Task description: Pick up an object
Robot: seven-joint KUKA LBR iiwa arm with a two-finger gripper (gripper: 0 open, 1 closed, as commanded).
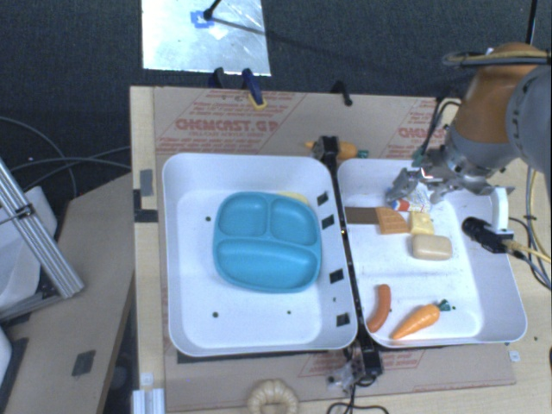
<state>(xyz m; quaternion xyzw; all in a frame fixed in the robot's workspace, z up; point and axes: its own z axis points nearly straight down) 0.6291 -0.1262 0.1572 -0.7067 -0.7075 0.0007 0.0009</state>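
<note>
My gripper hangs low over the back of the right bin. Just under and in front of it lie a small red, white and blue item, an orange-brown cracker and a yellow cheese piece. A brown bar lies left of the cracker, and a beige bread roll sits in front of the cheese. Near the bin's front are a reddish sausage and a carrot.
The left bin bears a blue divided plate, with a pale yellow thing peeking out behind it. A yellow object lies beyond the bins, and a beige ring sits at the bench's front edge.
</note>
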